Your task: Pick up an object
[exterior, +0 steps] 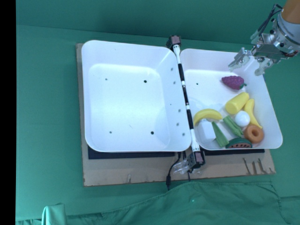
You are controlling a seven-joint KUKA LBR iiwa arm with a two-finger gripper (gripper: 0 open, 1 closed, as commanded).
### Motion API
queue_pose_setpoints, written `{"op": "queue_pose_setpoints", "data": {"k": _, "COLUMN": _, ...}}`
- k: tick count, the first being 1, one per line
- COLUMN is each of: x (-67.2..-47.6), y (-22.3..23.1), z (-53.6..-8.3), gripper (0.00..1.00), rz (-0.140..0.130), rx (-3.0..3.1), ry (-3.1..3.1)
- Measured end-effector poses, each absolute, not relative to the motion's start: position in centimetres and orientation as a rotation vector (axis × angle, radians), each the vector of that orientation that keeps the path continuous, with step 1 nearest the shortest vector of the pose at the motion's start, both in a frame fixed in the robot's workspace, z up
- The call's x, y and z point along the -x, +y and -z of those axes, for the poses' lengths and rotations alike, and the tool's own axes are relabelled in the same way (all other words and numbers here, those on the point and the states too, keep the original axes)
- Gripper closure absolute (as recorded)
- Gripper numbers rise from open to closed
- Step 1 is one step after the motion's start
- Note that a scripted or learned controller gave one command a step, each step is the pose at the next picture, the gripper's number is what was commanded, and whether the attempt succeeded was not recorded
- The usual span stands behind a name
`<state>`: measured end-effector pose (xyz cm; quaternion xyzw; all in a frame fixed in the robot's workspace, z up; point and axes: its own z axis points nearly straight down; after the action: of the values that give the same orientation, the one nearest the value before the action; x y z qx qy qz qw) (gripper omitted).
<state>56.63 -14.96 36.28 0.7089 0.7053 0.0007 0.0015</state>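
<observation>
Hovering above the right bin's far corner, the claw risks closing on air, since the toys crowd together below and toward the near side. Its fingers stand spread apart, holding nothing; the purple grapes lie nearest, just beneath it.

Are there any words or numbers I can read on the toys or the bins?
No words, numbers or signs can be read anywhere.
The right bin holds plain toy food, such as the purple grapes, banana and doughnut, with no labels.
The left bin has just dark dots, no letters.
</observation>
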Motion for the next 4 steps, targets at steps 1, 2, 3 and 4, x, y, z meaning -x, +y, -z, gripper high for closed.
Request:
{"op": "queue_pose_setpoints", "data": {"k": 1, "x": -57.2, "y": -15.3, "z": -30.4, "gripper": 0.00, "rz": 0.003, "rx": -2.227, "ry": 2.217}}
{"op": "queue_pose_setpoints", "data": {"k": 2, "x": -57.5, "y": -15.4, "z": -26.4, "gripper": 0.00, "rz": 0.003, "rx": -2.226, "ry": 2.217}}
{"op": "queue_pose_setpoints", "data": {"k": 3, "x": -57.1, "y": -16.0, "z": -20.4, "gripper": 0.00, "rz": 0.005, "rx": -2.228, "ry": 2.217}}
{"op": "queue_pose_setpoints", "data": {"k": 4, "x": -57.4, "y": -16.1, "z": -18.4, "gripper": 0.00, "rz": -0.007, "rx": -2.219, "ry": 2.212}}
